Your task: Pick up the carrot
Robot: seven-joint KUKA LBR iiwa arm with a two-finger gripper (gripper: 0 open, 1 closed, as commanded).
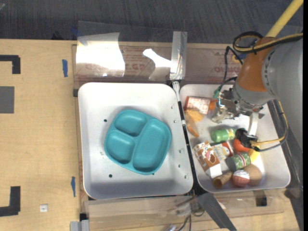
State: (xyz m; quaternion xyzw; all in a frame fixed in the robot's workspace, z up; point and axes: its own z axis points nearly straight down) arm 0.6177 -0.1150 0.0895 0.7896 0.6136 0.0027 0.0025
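Carrot (241,145): small, orange, apparently a toy piece. Lies in the right-hand white bin (281,174), toward its right side, roughly midway between the far and near walls. Only partly visible; a black item overlaps its upper right edge, so full shape and orientation cannot be judged. Sits just right of a green cylindrical piece (222,135) and just above a green-and-red piece (242,158), close to or touching both. Rests low among the clutter, not lifted. Not seen between the fingers of the hand (222,112), which stands up and to its left.
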